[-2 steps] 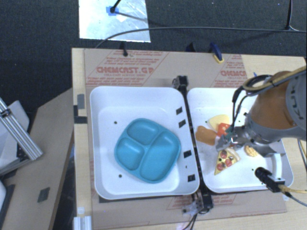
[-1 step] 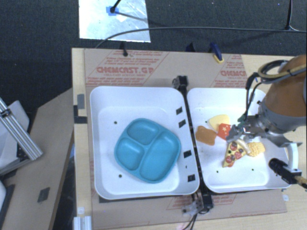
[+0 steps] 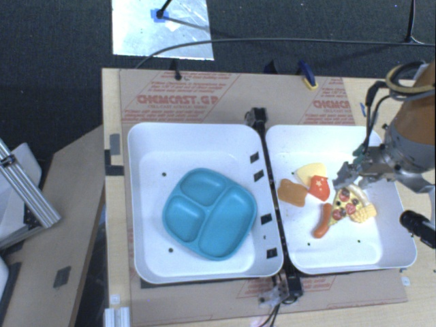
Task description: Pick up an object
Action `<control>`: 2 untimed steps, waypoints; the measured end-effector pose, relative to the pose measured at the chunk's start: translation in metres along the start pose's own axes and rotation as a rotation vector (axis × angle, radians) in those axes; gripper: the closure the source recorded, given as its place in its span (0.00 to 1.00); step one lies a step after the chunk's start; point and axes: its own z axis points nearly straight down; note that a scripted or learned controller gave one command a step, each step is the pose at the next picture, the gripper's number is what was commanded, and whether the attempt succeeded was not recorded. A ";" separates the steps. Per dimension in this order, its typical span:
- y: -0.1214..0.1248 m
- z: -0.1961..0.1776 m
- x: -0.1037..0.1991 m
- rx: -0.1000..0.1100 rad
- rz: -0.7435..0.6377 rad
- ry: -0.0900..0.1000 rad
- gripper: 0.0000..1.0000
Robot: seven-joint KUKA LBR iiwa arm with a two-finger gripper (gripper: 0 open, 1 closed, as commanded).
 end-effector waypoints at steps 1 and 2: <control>0.021 -0.004 0.054 0.005 -0.005 0.003 1.00; 0.043 0.015 0.102 0.007 -0.004 0.003 1.00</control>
